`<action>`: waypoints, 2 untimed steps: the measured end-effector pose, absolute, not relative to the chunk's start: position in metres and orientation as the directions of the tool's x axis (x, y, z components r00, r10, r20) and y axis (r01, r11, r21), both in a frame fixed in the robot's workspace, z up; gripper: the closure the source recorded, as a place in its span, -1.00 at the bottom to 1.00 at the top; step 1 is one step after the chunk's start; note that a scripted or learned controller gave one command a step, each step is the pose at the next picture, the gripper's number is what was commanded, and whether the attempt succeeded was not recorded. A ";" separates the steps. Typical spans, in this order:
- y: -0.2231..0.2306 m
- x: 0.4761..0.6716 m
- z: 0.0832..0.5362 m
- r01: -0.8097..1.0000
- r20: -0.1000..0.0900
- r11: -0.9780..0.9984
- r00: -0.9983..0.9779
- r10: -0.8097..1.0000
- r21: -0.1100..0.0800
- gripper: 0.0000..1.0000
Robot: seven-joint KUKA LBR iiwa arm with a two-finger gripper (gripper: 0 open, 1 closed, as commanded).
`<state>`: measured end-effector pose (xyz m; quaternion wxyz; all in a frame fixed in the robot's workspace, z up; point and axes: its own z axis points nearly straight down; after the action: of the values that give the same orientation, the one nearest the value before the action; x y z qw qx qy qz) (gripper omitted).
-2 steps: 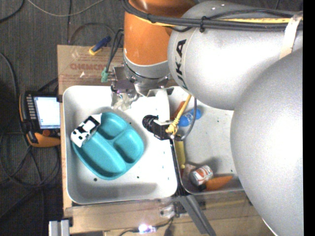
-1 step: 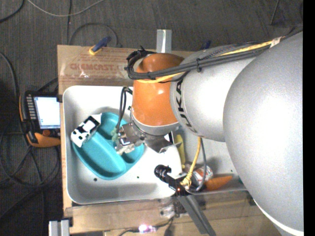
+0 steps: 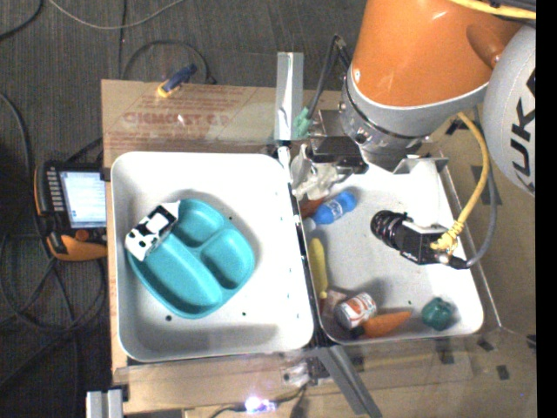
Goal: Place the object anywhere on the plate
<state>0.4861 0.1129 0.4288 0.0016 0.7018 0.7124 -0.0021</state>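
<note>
Teal plate (image 3: 213, 264): three compartments, lying askew in the left bin (image 3: 261, 320).
Black-and-white object (image 3: 151, 231): resting on the plate's upper-left rim, partly overhanging it, well apart from the gripper.
Gripper (image 3: 318, 179): down at the right bin's (image 3: 374, 273) far-left corner, by the wall between the bins; released or clenched, I cannot tell from here.
Right bin's things: blue bottle (image 3: 335, 207) just beside the gripper; yellow banana (image 3: 318, 264) along the left wall; can (image 3: 355, 310) touching an orange carrot (image 3: 385, 323); green lump (image 3: 438, 313) near the front-right corner.
</note>
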 end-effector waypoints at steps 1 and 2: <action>0.105 0.540 0.432 0.999 -0.006 -0.039 0.039 0.999 -0.003 1.00; 0.082 0.501 0.180 0.982 0.000 0.190 -0.190 0.982 -0.009 1.00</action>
<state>0.5012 0.0816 0.1801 -0.0030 0.6365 0.7712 -0.0034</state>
